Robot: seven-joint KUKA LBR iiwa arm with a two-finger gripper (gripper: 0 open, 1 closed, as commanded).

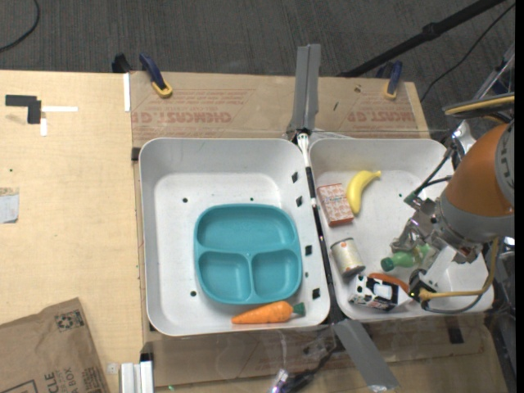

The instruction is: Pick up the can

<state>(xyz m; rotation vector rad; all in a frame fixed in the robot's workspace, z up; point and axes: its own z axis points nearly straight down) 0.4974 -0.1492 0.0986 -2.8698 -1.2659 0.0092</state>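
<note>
can (347, 256) lies tipped by right bin's (385, 149) left wall | my gripper (409, 248) hangs near bin's right side, jaw state I cannot tell | risk: green bottle (401, 260) and cow toy (375, 293) crowd the can; it may roll off

Even overhead light, soft shadows, bright white bins (155, 219), slightly grainy

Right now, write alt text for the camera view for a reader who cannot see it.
A grey and orange robot arm's tool hangs over the right bin, beside a green bottle, with the can lying apart to its left near a banana and a small box. The left bin holds a teal divided plate and a carrot.
</note>
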